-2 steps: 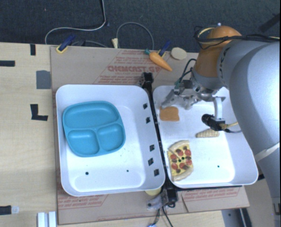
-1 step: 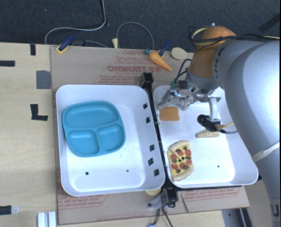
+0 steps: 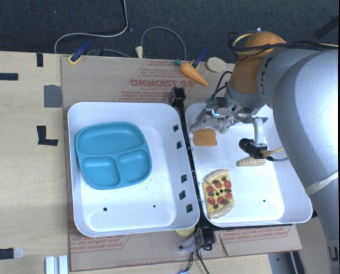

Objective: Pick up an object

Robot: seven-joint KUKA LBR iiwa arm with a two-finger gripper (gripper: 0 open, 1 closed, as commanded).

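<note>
My gripper (image 3: 211, 122) hangs over the upper left part of the right bin (image 3: 284, 210), with its fingers spread open. Just below the fingertips a brown slice of toast (image 3: 204, 138) lies on the bin floor, not held. A pizza slice (image 3: 218, 193) with red toppings lies nearer the front of that bin. A small pale food piece (image 3: 251, 162) lies to the right of the toast, under the wrist. Nothing shows between the fingers.
The left bin (image 3: 130, 218) holds a blue divided plate (image 3: 113, 154). Behind the bins, on the cardboard, lie a toy carrot (image 3: 192, 73) and a pale round piece (image 3: 215, 64). A black divider (image 3: 184, 153) runs between the bins. The arm covers the right side.
</note>
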